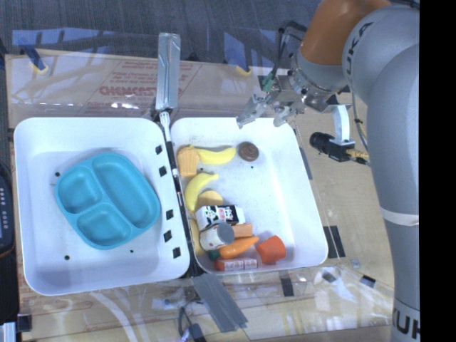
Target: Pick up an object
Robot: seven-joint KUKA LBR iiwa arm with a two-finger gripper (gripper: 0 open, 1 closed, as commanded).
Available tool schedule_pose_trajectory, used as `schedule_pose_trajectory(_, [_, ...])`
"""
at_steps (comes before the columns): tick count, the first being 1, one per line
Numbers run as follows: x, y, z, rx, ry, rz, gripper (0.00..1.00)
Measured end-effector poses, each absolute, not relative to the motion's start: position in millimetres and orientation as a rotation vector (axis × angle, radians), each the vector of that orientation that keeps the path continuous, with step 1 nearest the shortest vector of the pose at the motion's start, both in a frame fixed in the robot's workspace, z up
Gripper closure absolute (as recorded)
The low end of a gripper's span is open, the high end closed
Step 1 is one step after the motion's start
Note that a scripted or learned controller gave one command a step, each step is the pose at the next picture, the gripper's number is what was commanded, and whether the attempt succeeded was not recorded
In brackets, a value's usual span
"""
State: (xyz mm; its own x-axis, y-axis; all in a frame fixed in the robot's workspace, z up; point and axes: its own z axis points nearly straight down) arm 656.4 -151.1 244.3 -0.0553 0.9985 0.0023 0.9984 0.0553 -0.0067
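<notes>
The tool point(265, 114), its fingers spread and holding nothing, hovers at the far rim of the right bin point(308, 212), where bananas point(201, 188), a carrot point(238, 247) and other items wait unpicked.

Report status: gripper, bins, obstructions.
Two-finger gripper open, holding nothing, above right white bin's far rim. Yellow bananas, brown round piece untouched. Nothing in the way.
</notes>
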Motion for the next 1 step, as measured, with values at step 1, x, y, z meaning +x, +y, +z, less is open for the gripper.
schedule_pose_trajectory(1, [654.3, -119.0, 121.3, -2.062, -2.356, 0.011, 0.0])
